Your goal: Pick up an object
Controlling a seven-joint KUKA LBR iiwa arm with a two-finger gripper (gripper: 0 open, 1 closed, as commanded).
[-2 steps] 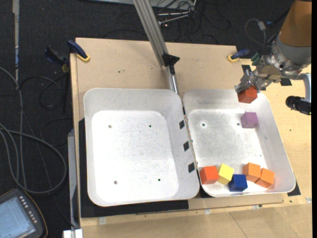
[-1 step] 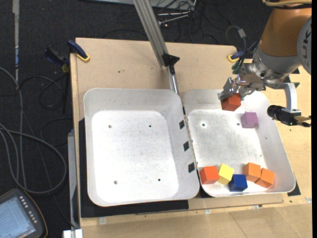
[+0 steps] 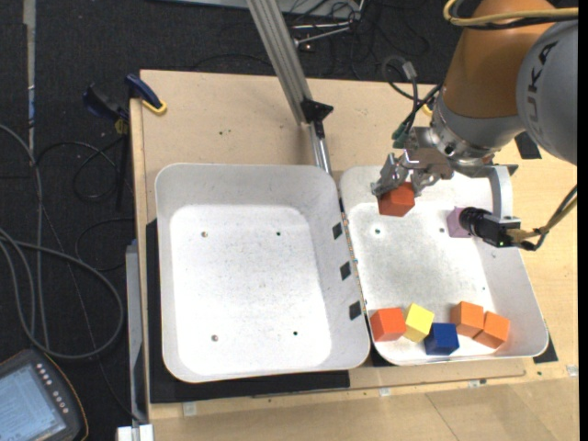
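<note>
The claw (image 3: 401, 184) is clamped on a red-orange block (image 3: 396, 200) at the far-left corner of the right bin (image 3: 514, 274), seemingly raised clear of the floor, while the other blocks (image 3: 441, 327) huddle along its near edge.

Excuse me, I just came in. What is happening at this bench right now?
The grey and orange robot arm reaches over the right white bin. Its two-finger gripper has an orange-red block between its fingers, near the bin's far edge. Five more blocks, three orange, one yellow and one blue, lie along the near edge. The left white bin sits beside it.
</note>
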